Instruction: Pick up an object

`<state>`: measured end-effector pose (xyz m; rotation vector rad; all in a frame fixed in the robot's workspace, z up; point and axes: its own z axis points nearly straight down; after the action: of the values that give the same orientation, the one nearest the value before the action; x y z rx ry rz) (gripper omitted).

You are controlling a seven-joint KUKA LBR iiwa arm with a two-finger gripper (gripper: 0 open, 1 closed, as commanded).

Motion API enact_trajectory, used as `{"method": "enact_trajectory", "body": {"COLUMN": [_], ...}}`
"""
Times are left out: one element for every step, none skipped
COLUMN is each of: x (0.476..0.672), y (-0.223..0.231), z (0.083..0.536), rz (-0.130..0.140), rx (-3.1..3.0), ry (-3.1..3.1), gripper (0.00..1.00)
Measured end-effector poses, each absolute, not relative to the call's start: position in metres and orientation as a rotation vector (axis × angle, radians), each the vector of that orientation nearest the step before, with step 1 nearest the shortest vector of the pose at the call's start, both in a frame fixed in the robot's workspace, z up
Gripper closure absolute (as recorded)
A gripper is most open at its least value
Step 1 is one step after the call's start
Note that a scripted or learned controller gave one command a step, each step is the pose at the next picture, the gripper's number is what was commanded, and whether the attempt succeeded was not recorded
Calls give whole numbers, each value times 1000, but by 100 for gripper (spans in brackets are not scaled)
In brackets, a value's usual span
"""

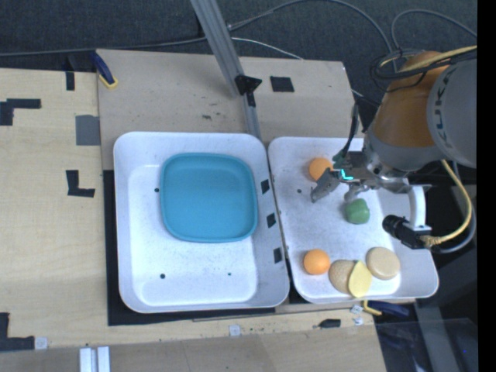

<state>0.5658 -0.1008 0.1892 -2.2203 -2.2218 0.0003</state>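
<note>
The jaws (332, 183) are seen spread and unladen over the right bin (298, 208), an orange ball (318, 168) just behind them and a green object (357, 211) beside.

The left shallow white plastic bin (139, 231) carries a plain turquoise rounded-square plate (208, 197). The right shallow white plastic bin (298, 215) is finely speckled dark. It contains two orange balls (316, 262) (318, 167), a green rounded object (357, 211), a yellow piece (359, 280) and two tan discs (383, 263) (341, 273).
</note>
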Motion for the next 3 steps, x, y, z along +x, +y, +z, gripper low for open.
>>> {"method": "enact_trajectory", "body": {"x": [566,571,571], "y": [-101,-99,-99], "z": [189,128,89], "rz": [0,6,1], "rx": [-2220,-2217,-2221], "ry": [-2222,-2219,-2222], "gripper": [0,0,0]}}
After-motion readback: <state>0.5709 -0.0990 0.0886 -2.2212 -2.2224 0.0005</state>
